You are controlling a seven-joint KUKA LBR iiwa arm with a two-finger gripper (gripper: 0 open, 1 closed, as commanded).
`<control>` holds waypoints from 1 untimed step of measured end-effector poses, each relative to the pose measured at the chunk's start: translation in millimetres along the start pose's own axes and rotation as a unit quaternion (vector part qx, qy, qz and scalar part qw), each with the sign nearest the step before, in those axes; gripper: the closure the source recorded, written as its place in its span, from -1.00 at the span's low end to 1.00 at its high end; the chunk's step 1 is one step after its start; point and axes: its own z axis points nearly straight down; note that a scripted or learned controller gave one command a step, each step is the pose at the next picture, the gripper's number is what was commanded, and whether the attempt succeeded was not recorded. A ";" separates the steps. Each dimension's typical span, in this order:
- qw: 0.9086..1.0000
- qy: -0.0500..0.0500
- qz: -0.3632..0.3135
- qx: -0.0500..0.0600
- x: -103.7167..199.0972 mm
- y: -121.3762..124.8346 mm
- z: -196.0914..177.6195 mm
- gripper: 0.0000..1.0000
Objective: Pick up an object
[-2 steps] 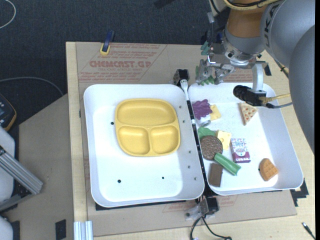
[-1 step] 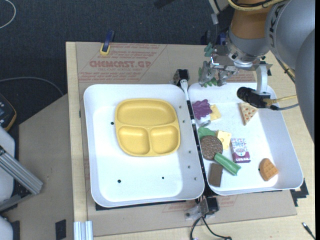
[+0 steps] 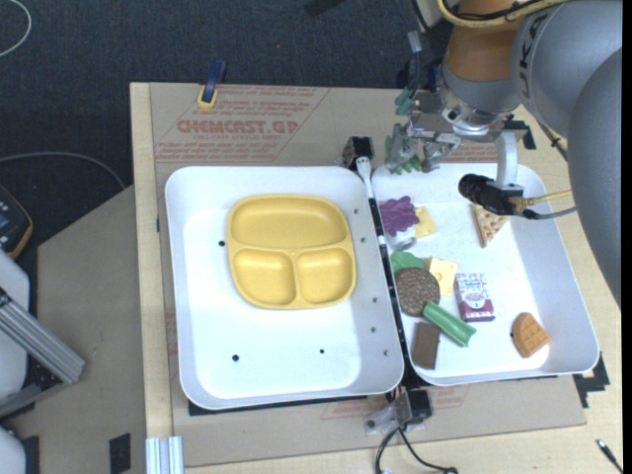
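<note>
Nearby, toy foods (image 3: 434, 294) (right bin (image 3: 553, 265)) crowd together.

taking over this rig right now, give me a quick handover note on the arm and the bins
Gripper: raised over the top edge of the right bin, nothing seen between its fingers.
Right bin: purple grapes, cheese pieces, round brown cookie, green pickle, small carton, toast slice, orange cracker, brown bar.
Left bin: yellow divided tray.
Done: nothing picked yet.
Left: descend, grasp one item, lift.
</note>
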 end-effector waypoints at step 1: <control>1.000 0.000 0.001 0.001 3.3 -12.5 2.8 1.00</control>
